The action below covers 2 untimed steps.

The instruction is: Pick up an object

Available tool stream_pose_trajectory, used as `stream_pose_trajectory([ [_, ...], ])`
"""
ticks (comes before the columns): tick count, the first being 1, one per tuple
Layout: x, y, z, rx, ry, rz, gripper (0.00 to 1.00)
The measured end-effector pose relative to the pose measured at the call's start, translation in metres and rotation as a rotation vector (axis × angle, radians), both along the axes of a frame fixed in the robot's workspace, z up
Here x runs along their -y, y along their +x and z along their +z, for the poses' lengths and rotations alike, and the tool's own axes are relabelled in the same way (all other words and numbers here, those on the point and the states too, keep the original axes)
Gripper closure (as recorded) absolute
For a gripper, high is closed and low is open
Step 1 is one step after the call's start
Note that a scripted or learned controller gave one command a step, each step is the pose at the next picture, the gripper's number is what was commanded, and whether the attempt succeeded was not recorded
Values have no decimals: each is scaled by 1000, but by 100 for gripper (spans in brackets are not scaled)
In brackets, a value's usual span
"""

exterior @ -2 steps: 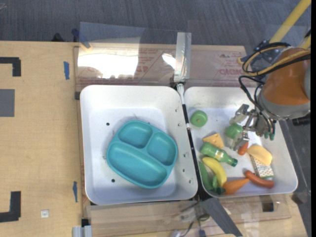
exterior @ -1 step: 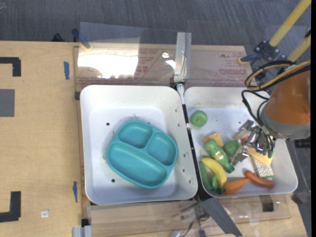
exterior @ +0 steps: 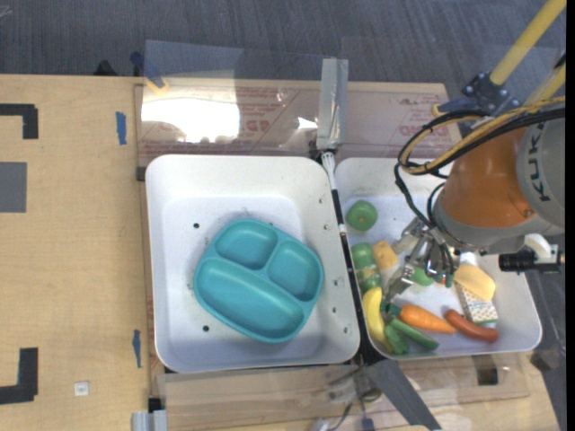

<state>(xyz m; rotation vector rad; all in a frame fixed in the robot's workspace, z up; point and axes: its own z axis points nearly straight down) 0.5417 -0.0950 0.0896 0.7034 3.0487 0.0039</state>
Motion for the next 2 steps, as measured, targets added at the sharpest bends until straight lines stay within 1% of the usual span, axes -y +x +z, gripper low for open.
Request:
stream_pose_trajectory([
  [1, 59, 103, 106, 7, -4, -48, 0],
  [2, 83, 83, 1, -3, -2, -4, 0],
])
